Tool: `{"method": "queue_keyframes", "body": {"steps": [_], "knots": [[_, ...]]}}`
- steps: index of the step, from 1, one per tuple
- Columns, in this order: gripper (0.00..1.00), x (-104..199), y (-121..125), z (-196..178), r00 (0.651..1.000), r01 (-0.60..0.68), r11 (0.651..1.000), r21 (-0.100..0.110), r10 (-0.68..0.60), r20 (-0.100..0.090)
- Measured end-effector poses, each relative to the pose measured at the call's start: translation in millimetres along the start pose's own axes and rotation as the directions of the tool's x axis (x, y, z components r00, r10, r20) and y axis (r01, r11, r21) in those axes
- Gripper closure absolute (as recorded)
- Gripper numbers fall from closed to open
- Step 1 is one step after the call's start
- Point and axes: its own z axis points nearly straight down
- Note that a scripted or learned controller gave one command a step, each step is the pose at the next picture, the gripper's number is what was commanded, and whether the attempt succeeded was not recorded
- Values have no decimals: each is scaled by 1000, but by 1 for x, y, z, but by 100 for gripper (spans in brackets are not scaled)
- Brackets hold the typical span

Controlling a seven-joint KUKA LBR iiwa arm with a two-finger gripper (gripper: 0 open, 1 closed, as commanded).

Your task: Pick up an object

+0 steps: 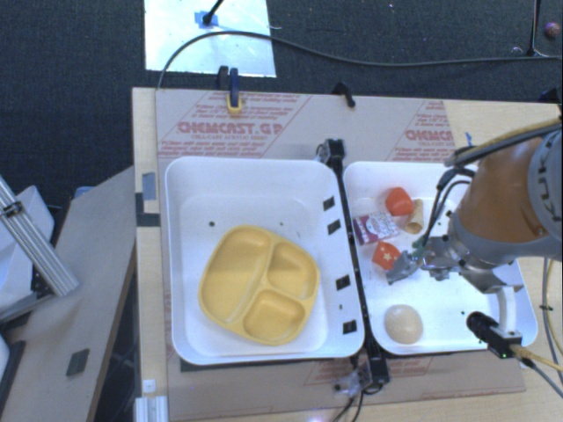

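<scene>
- Arm: gripper [403, 267] sits low in the right bin [440, 341], approx. mid-bin, just below a small red-orange piece [384, 253].
- Tool state: cannot tell from the camera view; tip is dark and too small to resolve.
- Nothing visibly held.
- Candidate objs, all in right bin:
  - red-orange piece: nearest the tip, touching or just beside it; cannot tell which.
  - red-and-white packet [374, 228]: toward the bin's left wall, above the red-orange piece.
  - orange-red round obj [398, 200]: near the far edge.
  - tan cone-like piece [413, 218]: just right of the packet.
  - beige egg-shaped obj [404, 323]: near the front edge, well clear of the rest.
- Left bin [255, 174]: holds a yellow divided tray [259, 284], toward the front.
- Step in hand (judgement): closing in on the red-orange piece.
- To do it well:
  - centre tip over the piece before closing; off-centre contact likely pushes it toward the packet.
  - go down close to the bin floor; piece is low.
  - lift straight up, then confirm obj is in the tip.
- Risk: packet adjacent; may snag or come up too.
</scene>
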Motion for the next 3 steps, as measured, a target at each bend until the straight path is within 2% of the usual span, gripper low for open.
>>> {"method": "queue_keyframes", "body": {"steps": [1, 2, 3], "knots": [[0, 0, 0, 52, 1000, 0, 1000, -1, 0, 0], [100, 0, 1, 39, 1000, 1, 1000, -4, -1, 0], [100, 4, 3, -24, 1000, 4, 1000, -11, -4, 2]]}}
